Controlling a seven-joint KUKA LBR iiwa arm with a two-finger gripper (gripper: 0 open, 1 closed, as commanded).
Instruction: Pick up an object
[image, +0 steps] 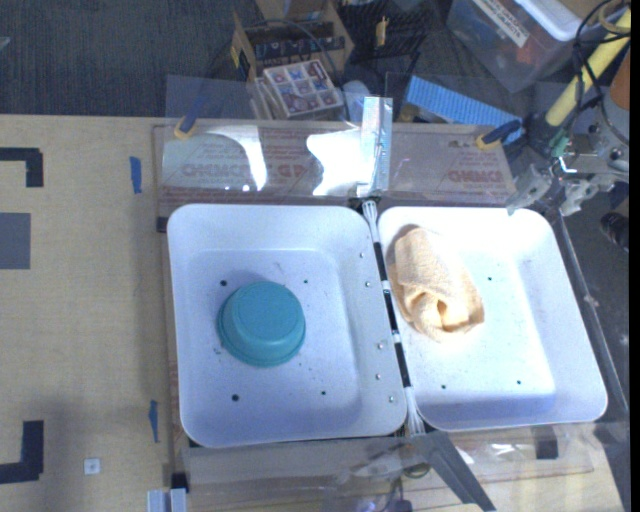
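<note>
Two shallow white bins are sitting side by side on the bench (80, 330), their inner rims touching along the middle. In the left bin (200, 240) a teal bowl (262, 322) is resting upside down, a little left of the bin's centre, apart from every wall. In the right bin (560, 350) a crumpled tan cloth (432, 282) is lying in the upper left part, close to the wall shared with the other bin and running at a slant toward the bin's middle.

The claw (560, 178) is hanging at the upper right, outside the right bin and just beyond its far right corner, well apart from both the cloth and the bowl. It is blurred against cables and other clutter, so I cannot tell how it is set or whether anything is in it. A sheet of clear plastic (290, 160) is standing along the far edge of the bins, catching bright glare.
</note>
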